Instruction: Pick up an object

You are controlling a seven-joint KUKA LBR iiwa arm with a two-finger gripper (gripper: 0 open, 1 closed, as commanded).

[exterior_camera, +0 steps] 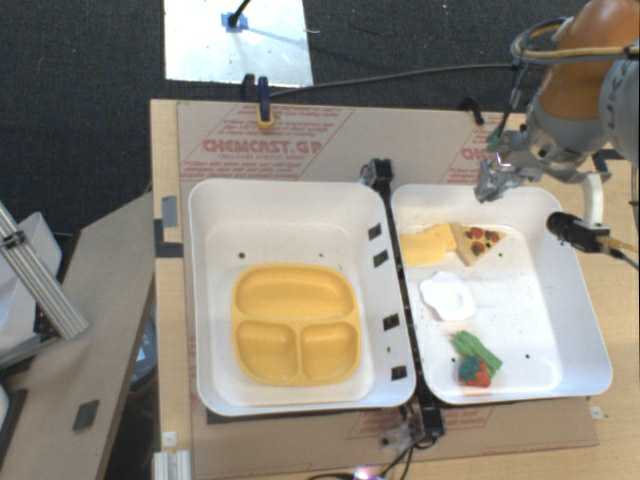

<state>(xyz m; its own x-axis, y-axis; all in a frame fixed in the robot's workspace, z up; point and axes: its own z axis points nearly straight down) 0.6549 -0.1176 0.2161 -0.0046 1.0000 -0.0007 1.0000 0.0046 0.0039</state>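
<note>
While my gripper (490, 190) hangs over the far rim of the right bin (580, 328), nothing shows between its tips, and from this slant I cannot tell how wide it stands.

Taking that right bin as my landmark: the pizza slice (478, 241) lies on its floor near the far wall, just below and slightly left of my gripper, apart from it. Its long axis runs roughly across the bin, tilted a little; the crust end sits at the left, touching the yellow cheese wedge (427, 245), and the topped part with red spots reaches right toward the bin's middle. The cheese wedge lies at the bin's far left corner, its longer side also running across the bin.

Nearer the bin's centre, left of middle, a flat white piece (447, 296) rests on the floor, just beside the cheese wedge. Toward the near wall lies a green vegetable toy (475, 350), its long axis slanting from upper left to lower right, with a red and blue bit at its near end.

Left of the right bin, the left bin (220, 218) holds a yellow divided plate (296, 322).
</note>
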